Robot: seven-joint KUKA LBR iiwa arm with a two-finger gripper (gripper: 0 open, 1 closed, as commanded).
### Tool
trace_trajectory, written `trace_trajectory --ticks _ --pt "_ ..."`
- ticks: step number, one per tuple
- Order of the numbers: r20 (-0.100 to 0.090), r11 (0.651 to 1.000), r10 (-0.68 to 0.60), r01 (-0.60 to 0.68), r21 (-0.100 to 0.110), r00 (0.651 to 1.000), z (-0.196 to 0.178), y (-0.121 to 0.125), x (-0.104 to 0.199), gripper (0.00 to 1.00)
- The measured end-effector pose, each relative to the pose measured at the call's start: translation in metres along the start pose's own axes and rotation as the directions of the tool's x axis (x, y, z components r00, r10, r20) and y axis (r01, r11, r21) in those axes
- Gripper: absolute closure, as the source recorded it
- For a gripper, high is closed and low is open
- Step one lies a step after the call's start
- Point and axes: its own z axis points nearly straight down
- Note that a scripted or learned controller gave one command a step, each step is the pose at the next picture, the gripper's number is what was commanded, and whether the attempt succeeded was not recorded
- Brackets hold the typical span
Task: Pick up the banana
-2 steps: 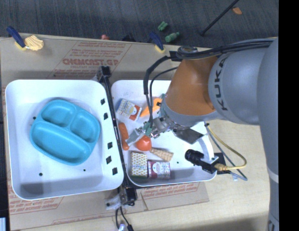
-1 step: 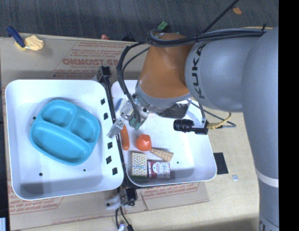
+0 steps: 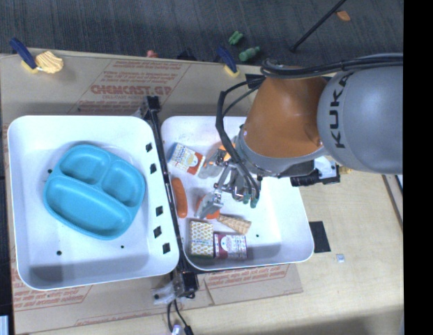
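My hand (image 3: 233, 187) hangs in the right bin (image 3: 293, 246); I cannot tell its state. Items crowd beneath it: a hot dog (image 3: 179, 196), a cone (image 3: 233, 222), small boxes with unreadable labels. No banana can be made out. The left bin (image 3: 21, 187) holds a blue tray (image 3: 94, 189). Cardboard on the surface (image 3: 355, 271) reads CHEMCAST.

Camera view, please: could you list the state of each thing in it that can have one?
blue tray: lying flat in the left bin, compartments bare.
hot dog: lying flat in the right bin, by its left wall.
carton: lying on its side.
dark box: lying near the front wall.
cone: lying on its side.
gripper: low over the right bin; holding nothing that I can make out.
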Motion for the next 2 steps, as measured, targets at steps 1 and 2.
trace_trajectory --ticks 1,2 --pt "0.000 0.946 -0.324 0.324 0.000 0.946 0.000 0.076 0.063 0.00" --pt "0.004 0.916 -0.401 0.401 0.000 0.916 -0.028 0.129 0.075 0.00"
